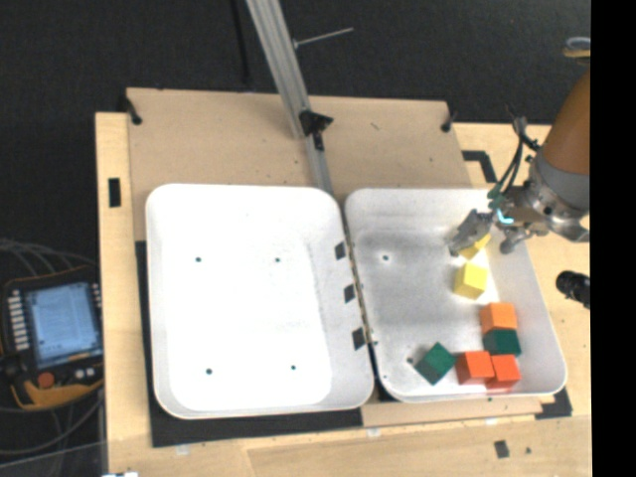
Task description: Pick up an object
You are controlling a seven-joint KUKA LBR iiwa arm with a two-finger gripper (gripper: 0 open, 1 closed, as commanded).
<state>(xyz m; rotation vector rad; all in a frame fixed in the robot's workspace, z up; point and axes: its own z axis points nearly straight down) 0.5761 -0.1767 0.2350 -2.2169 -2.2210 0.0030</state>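
My gripper (488,238) hangs over the upper right part of the right bin (397,296), its two fingers spread apart and open. A small yellow piece (482,238) shows between them, close against the left finger (464,237); I cannot tell whether it is touched. Just below lies a yellow block (471,280). Further toward the bin's front right corner sit an orange block (499,316), a dark green block (503,341), two more orange blocks (475,366) (505,369) and a green block (433,363).
The left bin (243,296) lies beside the right one, with a divider of clips (353,291) between them. A slanted metal pole (283,63) rises behind the bins. A handheld pendant (55,326) lies off the bench's left.
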